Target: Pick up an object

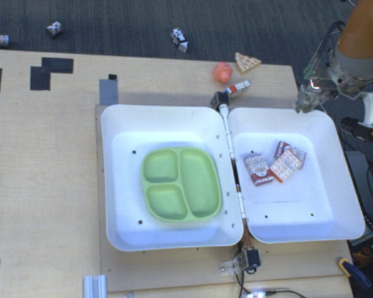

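The claw [306, 99] hangs at the upper right, just past the far rim of the right bin [336, 160], below the grey arm with its orange band [362, 17]; whether it is clenched or released cannot be told from this slanted view, and nothing shows between its tips. Inside the right bin lie three small red-and-white packets close together: one [257, 167] toward the bin's left side, another [286, 165] just beside it, and a third [282, 148] partly tucked behind that one at the far side. They rest on the bin floor, well apart from the claw. The left bin [121, 166] holds a light green divided plate [181, 183] with three compartments, lying flat near its middle. On the wooden table [43, 179] beyond the bins sit an orange ball [222, 72], a toy pizza slice [247, 62] and a small red-and-white tube [239, 87] near the hinge between the bins.
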You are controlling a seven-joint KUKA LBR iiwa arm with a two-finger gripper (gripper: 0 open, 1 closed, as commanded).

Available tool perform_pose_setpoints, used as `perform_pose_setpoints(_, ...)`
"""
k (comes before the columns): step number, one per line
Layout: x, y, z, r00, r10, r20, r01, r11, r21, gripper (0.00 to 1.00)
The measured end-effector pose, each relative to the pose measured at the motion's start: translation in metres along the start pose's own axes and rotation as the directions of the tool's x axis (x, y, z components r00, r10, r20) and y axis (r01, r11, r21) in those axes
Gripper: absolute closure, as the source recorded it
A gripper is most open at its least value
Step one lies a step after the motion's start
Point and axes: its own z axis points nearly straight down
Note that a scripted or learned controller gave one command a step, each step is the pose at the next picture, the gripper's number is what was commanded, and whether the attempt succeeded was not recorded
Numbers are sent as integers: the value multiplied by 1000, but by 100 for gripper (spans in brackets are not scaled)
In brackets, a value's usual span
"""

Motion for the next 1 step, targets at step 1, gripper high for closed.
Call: perform_pose_setpoints(1, -30, -41, -27, 1000, 6, 1, -6, 1000, 5, 100)
